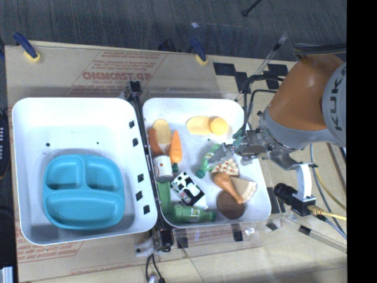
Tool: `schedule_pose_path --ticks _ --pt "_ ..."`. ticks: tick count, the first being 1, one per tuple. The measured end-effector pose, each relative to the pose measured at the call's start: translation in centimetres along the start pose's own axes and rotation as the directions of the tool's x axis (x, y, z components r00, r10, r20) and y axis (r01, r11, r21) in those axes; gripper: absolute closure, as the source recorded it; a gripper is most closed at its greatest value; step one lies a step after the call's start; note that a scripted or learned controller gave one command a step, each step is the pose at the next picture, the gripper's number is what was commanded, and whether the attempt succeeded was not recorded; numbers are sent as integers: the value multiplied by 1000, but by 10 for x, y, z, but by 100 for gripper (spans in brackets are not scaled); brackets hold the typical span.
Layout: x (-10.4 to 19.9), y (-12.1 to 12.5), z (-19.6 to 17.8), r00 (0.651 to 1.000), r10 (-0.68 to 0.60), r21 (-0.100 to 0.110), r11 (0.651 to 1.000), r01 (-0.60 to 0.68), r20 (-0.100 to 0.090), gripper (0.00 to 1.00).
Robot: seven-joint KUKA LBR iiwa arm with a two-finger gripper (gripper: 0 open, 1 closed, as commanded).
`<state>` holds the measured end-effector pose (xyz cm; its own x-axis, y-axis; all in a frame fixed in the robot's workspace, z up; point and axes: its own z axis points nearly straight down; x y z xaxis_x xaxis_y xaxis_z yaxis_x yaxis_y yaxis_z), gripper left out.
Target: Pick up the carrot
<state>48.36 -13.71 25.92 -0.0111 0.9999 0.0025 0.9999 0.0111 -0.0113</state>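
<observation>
The carrot [175,147] lies untouched in the right bin [177,106], left of centre in the frame, beside a sausage-like piece [154,140] along the bin's left wall. The tool [227,152] sits low over the clutter toward the bin's right side, well apart from the carrot; whether it is clenched or released I cannot tell. The pick has yet to begin.

The tray [84,192] sits in the left bin [35,114]. The carrot [175,147] lies in the right bin [194,106], far right of the tray. The gripper [227,152] is right of the carrot.
</observation>
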Motion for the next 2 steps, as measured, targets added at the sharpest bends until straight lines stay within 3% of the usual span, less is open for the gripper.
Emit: schedule_pose_path --ticks 1,2 --pt "26 27 155 992 123 -13 992 -123 6 0" --pt "27 26 147 994 106 -3 994 -106 6 100"
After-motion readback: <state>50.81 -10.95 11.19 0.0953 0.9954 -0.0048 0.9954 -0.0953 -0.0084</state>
